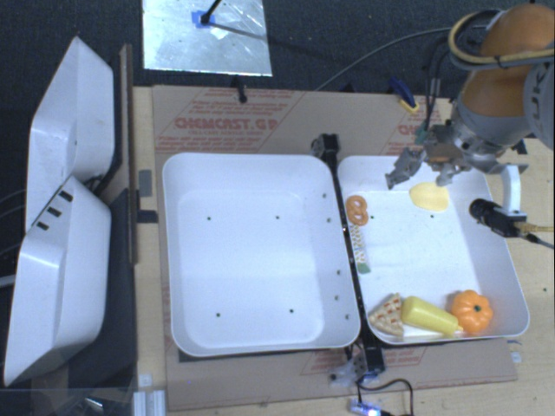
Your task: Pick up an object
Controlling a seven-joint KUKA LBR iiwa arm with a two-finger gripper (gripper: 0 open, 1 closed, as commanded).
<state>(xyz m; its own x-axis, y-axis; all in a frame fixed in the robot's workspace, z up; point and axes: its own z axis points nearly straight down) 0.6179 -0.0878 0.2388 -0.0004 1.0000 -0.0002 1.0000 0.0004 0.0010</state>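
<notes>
The arm reaches in from the right and its tool hangs over the far part of the right bin, with the two fingers spread apart and nothing between them. Just beside and below the fingertips lies a pale yellow flat piece, perhaps a toy chip or slice; it looks to be the nearest candidate.

By my judgement the step in hand is the approach: the tool is placed above a target but no grasp is made yet. The next move calls for a small shift toward the near side so the fingers straddle the yellow piece, then a descent to the bin floor and a close. The piece is thin and flat, so the fingers may slide over it.

Count in the right bin: one yellow piece, one pretzel, one narrow packet along the divider, one pizza slice, one yellow corn-like piece and one orange pumpkin. The left bin holds nothing. Two bins stand on the bench.
</notes>
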